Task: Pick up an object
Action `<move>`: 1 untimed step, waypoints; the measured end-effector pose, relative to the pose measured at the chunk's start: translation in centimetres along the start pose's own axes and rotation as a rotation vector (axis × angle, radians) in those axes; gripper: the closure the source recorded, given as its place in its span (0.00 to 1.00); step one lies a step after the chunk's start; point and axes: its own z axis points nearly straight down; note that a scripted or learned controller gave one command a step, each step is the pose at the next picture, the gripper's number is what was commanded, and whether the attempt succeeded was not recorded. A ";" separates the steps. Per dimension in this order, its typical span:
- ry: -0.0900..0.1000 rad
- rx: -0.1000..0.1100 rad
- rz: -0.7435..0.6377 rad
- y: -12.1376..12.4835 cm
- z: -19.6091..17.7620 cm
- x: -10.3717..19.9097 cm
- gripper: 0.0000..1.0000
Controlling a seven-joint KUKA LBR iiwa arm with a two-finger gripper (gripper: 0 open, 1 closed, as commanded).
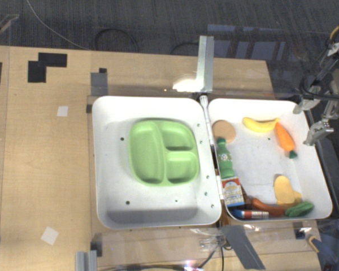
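Note:
The right bin (pixel 311 168) holds several toy items. A yellow banana (pixel 260 124) and an orange carrot (pixel 285 139) lie at the back, with a brown round piece (pixel 224 131) to their left. A green bottle (pixel 225 171) lies along the left wall. At the front are a yellow piece (pixel 285 189), a brown sausage (pixel 265 205), a green pickle (pixel 299 209) and a red marker (pixel 251 213). My gripper (pixel 319 130) hangs at the bin's far right rim, just right of the carrot, partly cut off by the frame's edge.
A light green divided plate (pixel 164 151) lies in the left bin (pixel 110 191). A metal post (pixel 205 66) stands behind the wall between the bins. Wooden bench surface (pixel 39 168) stretches to the left.

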 end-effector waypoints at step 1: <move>0.017 -0.009 -0.143 -0.7 15.7 -7.1 0.00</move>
